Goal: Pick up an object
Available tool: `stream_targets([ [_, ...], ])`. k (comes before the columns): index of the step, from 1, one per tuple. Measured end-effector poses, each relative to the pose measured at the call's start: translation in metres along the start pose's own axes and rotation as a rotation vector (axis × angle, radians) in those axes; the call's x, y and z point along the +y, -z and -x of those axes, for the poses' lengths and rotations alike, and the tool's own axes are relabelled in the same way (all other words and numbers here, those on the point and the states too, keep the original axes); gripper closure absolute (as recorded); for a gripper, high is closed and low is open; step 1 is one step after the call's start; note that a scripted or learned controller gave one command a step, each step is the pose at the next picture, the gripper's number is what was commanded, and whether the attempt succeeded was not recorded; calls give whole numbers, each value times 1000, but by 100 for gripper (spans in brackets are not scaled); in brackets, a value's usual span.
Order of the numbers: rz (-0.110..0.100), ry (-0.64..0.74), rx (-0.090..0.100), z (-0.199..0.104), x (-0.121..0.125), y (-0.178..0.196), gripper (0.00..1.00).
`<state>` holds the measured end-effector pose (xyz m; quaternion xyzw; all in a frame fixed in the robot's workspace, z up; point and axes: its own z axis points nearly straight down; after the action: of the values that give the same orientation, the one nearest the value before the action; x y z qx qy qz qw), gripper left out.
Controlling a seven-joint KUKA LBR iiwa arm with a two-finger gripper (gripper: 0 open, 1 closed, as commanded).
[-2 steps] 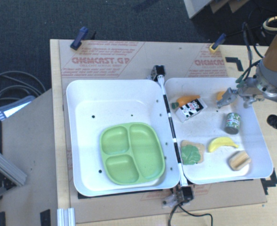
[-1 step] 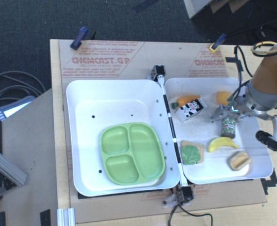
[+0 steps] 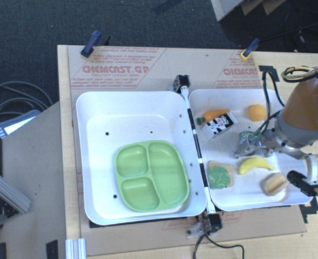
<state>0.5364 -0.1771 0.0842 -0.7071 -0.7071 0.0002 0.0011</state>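
Two bins sit on the tabletop (image 3: 67, 144). Left bin (image 3: 94, 117) holds a green tray (image 3: 150, 175). Right bin (image 3: 229, 97) holds a carrot (image 3: 217, 114), carton (image 3: 220, 125), orange (image 3: 257, 112), banana (image 3: 256, 165), bread (image 3: 274, 184) and green toy (image 3: 219, 176). Tool (image 3: 249, 140) hangs at the banana's 12 o'clock; whether clenched or released, I cannot tell.

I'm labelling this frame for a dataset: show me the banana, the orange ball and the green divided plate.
banana (image 3: 256, 165), camera view, middle of its curved yellow body.
orange ball (image 3: 257, 112), camera view, centre of the ball.
green divided plate (image 3: 150, 175), camera view, ridge where its compartments meet.
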Motion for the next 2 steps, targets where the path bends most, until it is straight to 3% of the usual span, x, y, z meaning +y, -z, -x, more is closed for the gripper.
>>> stream_targets([
  [1,0,0,0,-49,-48,0,0],
  [2,3,-1,-2,14,16,15,0],
])
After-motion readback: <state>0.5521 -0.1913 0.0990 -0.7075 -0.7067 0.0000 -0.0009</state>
